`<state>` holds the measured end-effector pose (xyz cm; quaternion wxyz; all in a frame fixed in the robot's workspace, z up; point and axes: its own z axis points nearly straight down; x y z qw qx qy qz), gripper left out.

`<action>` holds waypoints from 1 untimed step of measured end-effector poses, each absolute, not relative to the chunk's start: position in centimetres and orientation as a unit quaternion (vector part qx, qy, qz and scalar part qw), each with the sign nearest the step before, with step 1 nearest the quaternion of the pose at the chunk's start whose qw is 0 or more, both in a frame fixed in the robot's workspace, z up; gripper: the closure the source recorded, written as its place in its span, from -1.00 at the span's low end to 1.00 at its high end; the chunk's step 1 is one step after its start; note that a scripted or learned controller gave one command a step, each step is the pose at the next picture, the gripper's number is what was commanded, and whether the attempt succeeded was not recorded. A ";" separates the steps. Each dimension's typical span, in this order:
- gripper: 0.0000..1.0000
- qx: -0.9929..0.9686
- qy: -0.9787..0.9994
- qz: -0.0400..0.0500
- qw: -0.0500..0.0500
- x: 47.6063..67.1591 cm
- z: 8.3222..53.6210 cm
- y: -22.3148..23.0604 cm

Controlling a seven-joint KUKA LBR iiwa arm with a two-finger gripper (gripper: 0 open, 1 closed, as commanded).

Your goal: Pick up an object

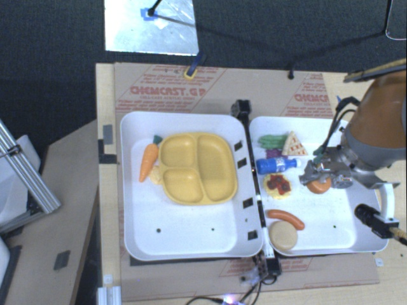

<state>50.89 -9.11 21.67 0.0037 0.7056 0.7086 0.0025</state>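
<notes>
The right bin (340, 234) holds several toy foods: a green vegetable (273, 141), a pizza slice (294, 145), a blue bottle (276, 165), a red berry piece (278, 184), a sausage (286, 218) and a round beige bun (283, 236). My gripper (320, 175) hangs over the middle of this bin, directly above a small orange object (319, 187). The gripper covers the top of that object, and only its lower edge shows. The grey wrist with its orange band (381, 116) rises to the right.
In the left bin (137, 234) lie a yellow divided plate (194, 168) and a carrot (148, 161) beside the plate's left edge. A black divider (251, 176) runs between the bins. A black part of the arm (372, 220) sits over the right bin's near right corner.
</notes>
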 end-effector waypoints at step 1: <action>1.00 0.706 0.709 0.001 0.001 51.0 22.5 -9.1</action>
